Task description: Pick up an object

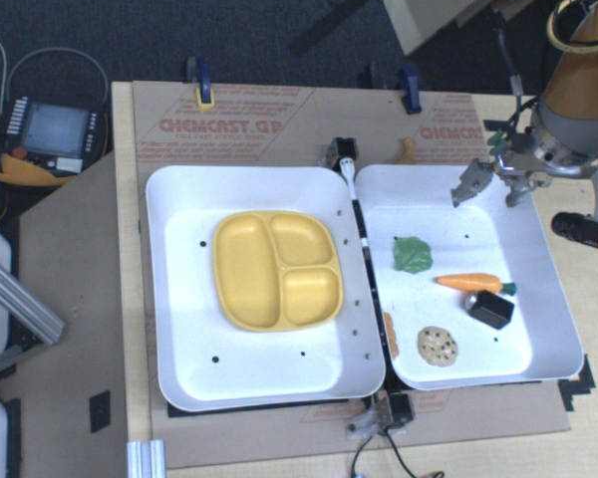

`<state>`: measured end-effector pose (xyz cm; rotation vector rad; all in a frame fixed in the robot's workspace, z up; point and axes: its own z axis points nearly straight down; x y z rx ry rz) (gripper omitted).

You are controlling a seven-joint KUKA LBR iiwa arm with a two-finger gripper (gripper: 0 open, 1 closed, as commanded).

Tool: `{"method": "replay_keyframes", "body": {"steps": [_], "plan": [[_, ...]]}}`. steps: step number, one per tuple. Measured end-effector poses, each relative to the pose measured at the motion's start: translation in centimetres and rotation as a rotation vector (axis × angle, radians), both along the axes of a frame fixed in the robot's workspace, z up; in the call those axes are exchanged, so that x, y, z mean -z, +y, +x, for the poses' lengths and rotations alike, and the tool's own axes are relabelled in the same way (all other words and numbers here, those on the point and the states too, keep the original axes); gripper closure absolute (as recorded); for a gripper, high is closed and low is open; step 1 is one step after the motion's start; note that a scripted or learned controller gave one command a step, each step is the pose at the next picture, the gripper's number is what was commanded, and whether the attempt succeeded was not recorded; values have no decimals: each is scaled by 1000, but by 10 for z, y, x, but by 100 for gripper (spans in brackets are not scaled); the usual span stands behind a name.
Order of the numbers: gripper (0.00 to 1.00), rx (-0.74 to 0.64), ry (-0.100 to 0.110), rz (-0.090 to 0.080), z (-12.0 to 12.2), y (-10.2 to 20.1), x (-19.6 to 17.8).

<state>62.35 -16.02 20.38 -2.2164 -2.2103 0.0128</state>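
Camera view showed the tool (490,185) open and empty above the right bin's (548,297) far edge. A carrot (468,283) lay well apart from it.

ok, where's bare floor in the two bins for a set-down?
Left bin: a bare strip all round the yellow tray, widest along the near edge. Right bin: bare far half under the open gripper, and the near left corner. Crowded: green piece, carrot, black block, cookie.
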Motion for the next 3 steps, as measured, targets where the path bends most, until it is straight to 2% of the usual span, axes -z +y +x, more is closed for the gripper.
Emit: {"method": "replay_keyframes", "body": {"steps": [1, 2, 3], "plan": [[0, -3, -14, -3, 3, 0, -8], [0, -2, -7, -1, -7, -4, 43], [0, -4, -7, 0, -6, 4, 103]]}}
